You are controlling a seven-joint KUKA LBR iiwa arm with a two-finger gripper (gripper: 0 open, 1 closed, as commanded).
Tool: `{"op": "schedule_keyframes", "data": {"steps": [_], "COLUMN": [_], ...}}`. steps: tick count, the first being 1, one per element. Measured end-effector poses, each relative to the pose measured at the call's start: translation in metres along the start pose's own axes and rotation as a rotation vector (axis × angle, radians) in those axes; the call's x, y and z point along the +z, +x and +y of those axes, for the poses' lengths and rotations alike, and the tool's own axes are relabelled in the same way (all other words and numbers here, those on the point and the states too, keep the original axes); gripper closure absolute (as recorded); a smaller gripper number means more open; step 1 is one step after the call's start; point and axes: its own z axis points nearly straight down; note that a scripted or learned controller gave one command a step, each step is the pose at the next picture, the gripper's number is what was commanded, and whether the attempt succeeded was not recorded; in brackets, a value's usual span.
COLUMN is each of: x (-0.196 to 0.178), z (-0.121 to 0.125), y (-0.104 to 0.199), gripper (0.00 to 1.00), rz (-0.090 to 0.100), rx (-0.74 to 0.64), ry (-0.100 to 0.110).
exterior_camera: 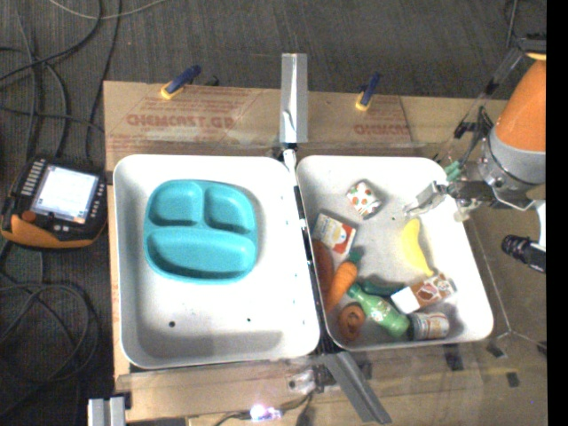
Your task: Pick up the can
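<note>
Can (pixel 429 326) at right bin's (pixel 461 238) near edge, label unreadable, pincer (pixel 426 199) blurred, grip state unclear

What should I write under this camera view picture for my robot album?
Robot gripper hovers over the right bin, far from the can lying in its front corner; a blue tray fills the left bin.

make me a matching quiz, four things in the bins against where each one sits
Things:
1. tray
2. can
3. banana
4. carrot

Places:
A. right bin, near corner at the front right
B. left bin, by itself
C. right bin, near the left wall, under a small carton
D. right bin, middle, just below the hand

Pairs: 1-B, 2-A, 3-D, 4-C
</note>
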Motion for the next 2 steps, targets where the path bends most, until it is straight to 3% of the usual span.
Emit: {"op": "schedule_keyframes", "data": {"steps": [1,2], "x": [0.047,0.138], "z": [0.030,0.084], "y": [0.038,0.031], "gripper": [0.00,0.00], "rz": [0.002,-0.008], "rx": [0.086,-0.046], "ry": [0.001,-0.012]}}
